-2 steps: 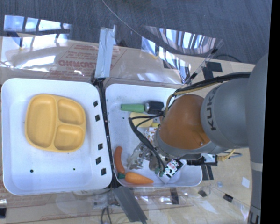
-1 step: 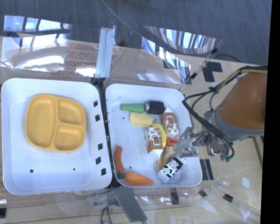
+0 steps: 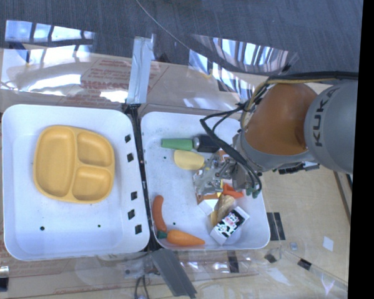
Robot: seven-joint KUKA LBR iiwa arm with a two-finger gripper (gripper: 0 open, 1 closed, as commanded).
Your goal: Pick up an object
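The gripper, finger state indeterminate, sits mid right bin; the carrot at its 6 o'clock appears light, rigid and smooth: grasp across mid-body.

- Bright, even light falls from above, with soft and shallow shadows.
- Strong striped glare sits on the shiny clear film over the brown cardboard behind the two shallow white plastic bins.
- The white bin floors look nearly washed out.
- Small items beneath the grey arm with its orange band look soft and hard to resolve.
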